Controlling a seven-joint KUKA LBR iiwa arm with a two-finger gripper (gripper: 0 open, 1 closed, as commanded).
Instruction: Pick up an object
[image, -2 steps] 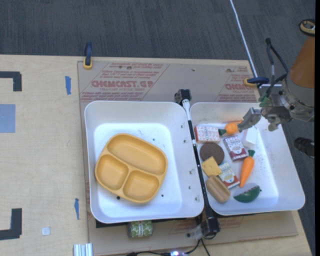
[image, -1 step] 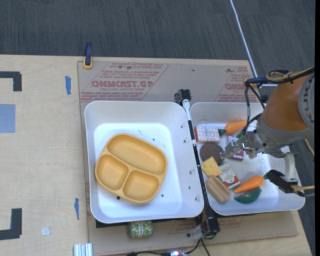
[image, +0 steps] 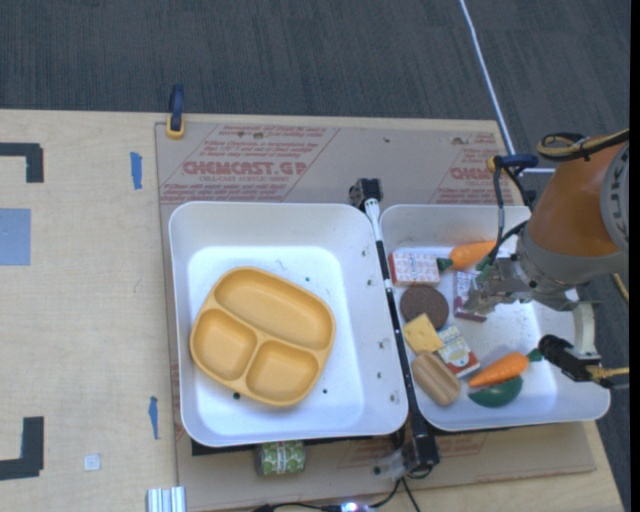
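Note:
The right bin (image: 570, 405) holds several toy foods: a carrot (image: 470, 254) at the back, a red-and-white packet (image: 414, 266), a brown round disc (image: 424, 302), a yellow cheese wedge (image: 422, 333), a small printed box (image: 457, 353), a tan bread roll (image: 436, 378), a second carrot (image: 498, 369) and a green piece (image: 495, 394). My gripper (image: 484, 298) hangs low in the middle of this bin, just right of the brown disc, over a pinkish packet (image: 465, 296). The arm with its orange band (image: 572, 205) reaches in from the right.
The left bin (image: 190, 235) carries a yellow three-compartment plate (image: 262, 335). A black clamp (image: 366, 190) sits at the back between the bins. A green can (image: 282, 458) lies on the bench in front of the left bin. Cables run along the right bin's right side.

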